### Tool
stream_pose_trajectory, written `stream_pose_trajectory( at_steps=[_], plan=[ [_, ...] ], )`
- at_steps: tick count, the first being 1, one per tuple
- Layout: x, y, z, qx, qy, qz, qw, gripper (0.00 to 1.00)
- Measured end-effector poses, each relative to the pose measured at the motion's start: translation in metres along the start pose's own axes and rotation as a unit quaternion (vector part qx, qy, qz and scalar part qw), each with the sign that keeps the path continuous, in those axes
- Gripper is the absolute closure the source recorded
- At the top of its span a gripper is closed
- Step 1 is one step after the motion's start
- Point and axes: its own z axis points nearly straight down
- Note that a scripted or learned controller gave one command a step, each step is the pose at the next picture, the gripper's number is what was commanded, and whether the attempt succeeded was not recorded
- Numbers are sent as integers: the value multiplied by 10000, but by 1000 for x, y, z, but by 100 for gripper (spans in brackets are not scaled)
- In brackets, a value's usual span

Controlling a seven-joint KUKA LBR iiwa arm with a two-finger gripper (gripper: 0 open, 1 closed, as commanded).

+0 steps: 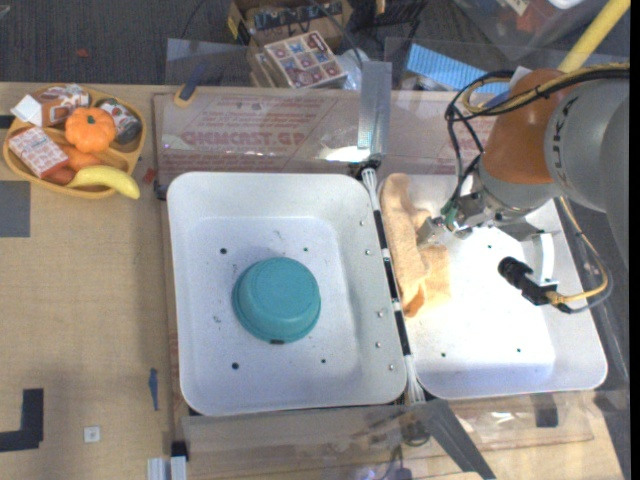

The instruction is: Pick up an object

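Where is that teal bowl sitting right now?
The teal bowl sits upside down near the middle of the left white bin, well away from the claw over the right bin.

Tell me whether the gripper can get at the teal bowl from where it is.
Probably yes. The teal bowl lies alone and upside down in the left bin, nothing above it. The gripper hangs over the right bin by the tan cloth, so it must cross the divider.

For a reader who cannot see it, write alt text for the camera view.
A grey robot arm reaches from the right, its gripper low in the right bin beside a tan-and-orange cloth along that bin's left wall. The left bin holds a teal bowl.
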Motion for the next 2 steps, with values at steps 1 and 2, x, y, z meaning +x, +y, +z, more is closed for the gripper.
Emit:
stream_pose_trajectory(
  at_steps=[1,2],
  plan=[
    [19,-43,-1,1,11,43,10000,0],
    [69,-51,-93,70,35,262,9996,0]
  ],
)
